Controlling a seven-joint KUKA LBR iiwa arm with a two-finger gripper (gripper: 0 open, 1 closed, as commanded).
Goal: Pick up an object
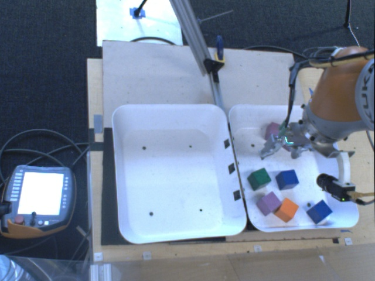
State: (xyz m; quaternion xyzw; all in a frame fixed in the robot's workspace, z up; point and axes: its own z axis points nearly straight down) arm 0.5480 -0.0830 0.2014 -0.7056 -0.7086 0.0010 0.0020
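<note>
My gripper (282, 150) hangs over the back part of the right bin (351, 218), open, with nothing between its fingers. A mauve block (272, 130) lies just behind it, partly covered by the wrist. In front of the gripper sit a green cube (259, 178) and a blue cube (286, 179). Nearer the front rim are a purple cube (269, 202), an orange cube (286, 209) and a second blue cube (319, 211).
The left bin (126, 157) adjoins the right one along a shared wall. A slanted metal pole (196, 37) crosses the back of the bench. A teach pendant (38, 201) lies off the bench at the left. Cables run along the arm.
</note>
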